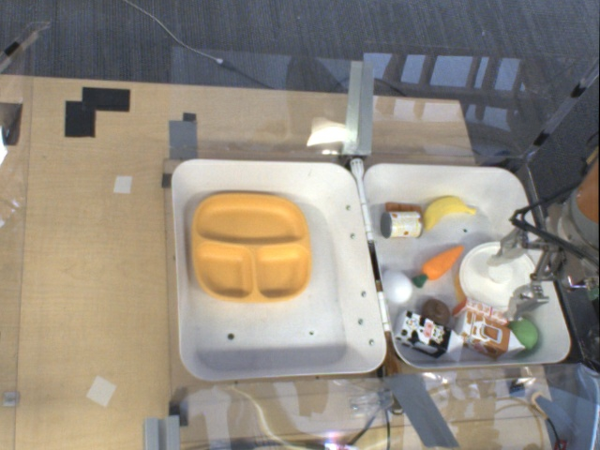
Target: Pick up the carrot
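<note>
The carrot [442, 262], orange with a small green top, lies slantwise in the middle of the right bin [497, 181]. My gripper [523, 270] hangs at that bin's right side, to the right of the carrot and apart from it. It is open, its two fingers [514, 244] spread over a white bowl [487, 268]. Nothing is held between them.
Around the carrot lie a yellow banana [448, 211], a small can [403, 223], a white ball [398, 286], a brown lump [434, 309], a black-and-white box [424, 331], a red carton [483, 329] and a green piece [525, 334]. The left bin [206, 345] holds an orange divided plate [251, 247].
</note>
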`<state>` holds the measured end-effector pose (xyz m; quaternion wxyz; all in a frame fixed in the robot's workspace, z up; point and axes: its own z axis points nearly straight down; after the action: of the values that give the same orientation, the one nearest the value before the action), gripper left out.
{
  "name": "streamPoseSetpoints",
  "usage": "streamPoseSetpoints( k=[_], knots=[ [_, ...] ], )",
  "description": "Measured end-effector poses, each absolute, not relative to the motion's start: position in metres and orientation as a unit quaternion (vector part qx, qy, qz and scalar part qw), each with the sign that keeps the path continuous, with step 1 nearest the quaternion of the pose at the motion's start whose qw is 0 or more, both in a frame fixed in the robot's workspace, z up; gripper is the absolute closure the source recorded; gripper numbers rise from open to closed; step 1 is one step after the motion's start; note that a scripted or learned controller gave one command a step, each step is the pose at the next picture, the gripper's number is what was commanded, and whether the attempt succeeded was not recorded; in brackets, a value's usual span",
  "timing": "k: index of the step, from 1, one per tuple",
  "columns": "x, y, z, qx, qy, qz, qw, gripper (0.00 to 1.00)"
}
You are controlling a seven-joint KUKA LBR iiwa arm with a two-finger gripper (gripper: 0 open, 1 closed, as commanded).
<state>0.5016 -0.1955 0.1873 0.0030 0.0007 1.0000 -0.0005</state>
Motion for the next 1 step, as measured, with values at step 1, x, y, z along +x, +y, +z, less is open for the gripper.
streamPoseSetpoints(
  k=[1],
  knots=[
    [0.5542,-0.1565,0.1093,0.015,1.000,-0.0014,0.007,0.00]
  ],
)
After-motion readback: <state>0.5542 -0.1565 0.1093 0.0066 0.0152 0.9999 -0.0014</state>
